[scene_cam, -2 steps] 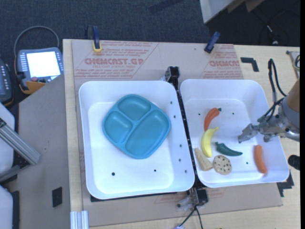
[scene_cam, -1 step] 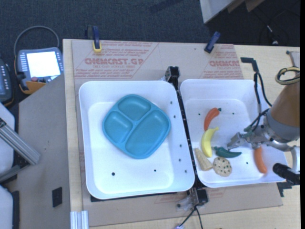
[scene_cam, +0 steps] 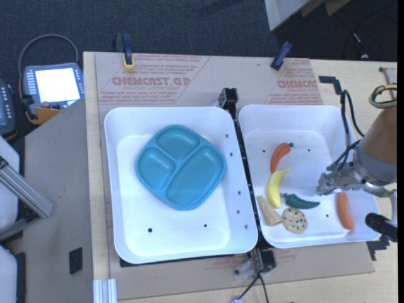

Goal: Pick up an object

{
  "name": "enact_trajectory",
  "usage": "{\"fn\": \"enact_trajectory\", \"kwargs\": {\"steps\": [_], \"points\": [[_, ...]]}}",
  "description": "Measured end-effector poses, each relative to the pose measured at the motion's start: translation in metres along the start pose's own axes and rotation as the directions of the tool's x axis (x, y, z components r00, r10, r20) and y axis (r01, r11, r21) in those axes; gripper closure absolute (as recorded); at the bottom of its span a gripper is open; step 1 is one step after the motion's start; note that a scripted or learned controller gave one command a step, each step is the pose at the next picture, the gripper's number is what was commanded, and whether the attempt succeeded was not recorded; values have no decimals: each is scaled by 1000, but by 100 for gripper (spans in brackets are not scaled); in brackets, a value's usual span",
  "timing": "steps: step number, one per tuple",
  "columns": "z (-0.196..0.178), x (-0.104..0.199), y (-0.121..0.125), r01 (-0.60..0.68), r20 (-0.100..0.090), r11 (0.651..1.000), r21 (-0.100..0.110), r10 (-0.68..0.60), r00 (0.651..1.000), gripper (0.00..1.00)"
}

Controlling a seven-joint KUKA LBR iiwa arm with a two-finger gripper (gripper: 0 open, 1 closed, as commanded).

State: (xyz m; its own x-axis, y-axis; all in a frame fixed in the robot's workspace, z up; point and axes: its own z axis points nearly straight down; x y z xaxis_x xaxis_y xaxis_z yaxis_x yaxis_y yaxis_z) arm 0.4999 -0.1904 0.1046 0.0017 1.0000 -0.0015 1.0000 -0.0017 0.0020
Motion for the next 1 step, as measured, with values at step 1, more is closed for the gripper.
{"fn": "enact_trajectory", "kwargs": {"steps": [1], "points": [[-63, -4, -1, 2, 3, 1000, -6, -2, 1000, 100]]}}
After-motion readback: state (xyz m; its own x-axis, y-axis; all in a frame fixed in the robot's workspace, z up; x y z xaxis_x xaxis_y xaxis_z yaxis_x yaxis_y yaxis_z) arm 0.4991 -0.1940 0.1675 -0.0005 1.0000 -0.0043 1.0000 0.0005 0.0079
